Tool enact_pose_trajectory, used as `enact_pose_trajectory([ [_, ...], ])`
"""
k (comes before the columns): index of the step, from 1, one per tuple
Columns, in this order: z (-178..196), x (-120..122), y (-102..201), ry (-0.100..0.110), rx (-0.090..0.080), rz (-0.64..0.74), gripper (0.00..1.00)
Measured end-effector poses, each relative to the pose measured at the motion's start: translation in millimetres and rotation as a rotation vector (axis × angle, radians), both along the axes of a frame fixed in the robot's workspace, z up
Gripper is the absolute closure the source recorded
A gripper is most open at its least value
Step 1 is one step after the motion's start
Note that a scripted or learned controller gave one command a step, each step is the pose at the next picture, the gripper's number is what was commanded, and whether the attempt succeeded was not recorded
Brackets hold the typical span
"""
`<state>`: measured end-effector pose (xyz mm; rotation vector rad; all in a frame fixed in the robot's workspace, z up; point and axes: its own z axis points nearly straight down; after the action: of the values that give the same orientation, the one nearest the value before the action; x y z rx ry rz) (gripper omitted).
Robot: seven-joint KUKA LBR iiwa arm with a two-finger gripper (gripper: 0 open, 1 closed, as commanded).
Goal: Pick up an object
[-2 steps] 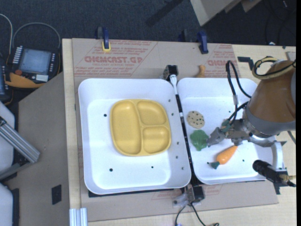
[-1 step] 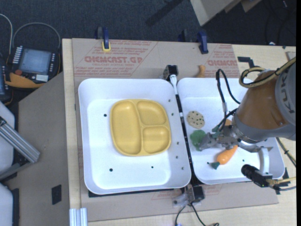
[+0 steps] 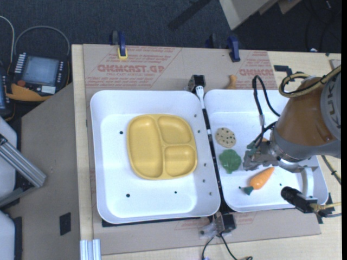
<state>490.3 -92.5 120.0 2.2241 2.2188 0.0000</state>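
Grey arm (image 3: 331, 110) with orange band (image 3: 303, 121) and black cables (image 3: 259, 99).

Yellow three-compartment plate (image 3: 161, 145) in left bin (image 3: 108, 199); in right bin (image 3: 238, 104), chocolate-chip cookie (image 3: 225, 137) above green broccoli (image 3: 230, 161), orange carrot (image 3: 260, 179) just right, gripper (image 3: 256, 157) low between them.

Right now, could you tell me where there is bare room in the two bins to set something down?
Left bin: bare floor rings the yellow divided plate, widest along its near edge. Right bin: a bare strip at the far end above the cookie. Crowded mid-bin, where the green piece, carrot and hand cluster.
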Motion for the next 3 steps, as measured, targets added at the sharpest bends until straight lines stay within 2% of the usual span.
enact_pose_trajectory([
  [3,146.4,9.8,6.0,-0.006,-0.002,0.004,1.00],
])
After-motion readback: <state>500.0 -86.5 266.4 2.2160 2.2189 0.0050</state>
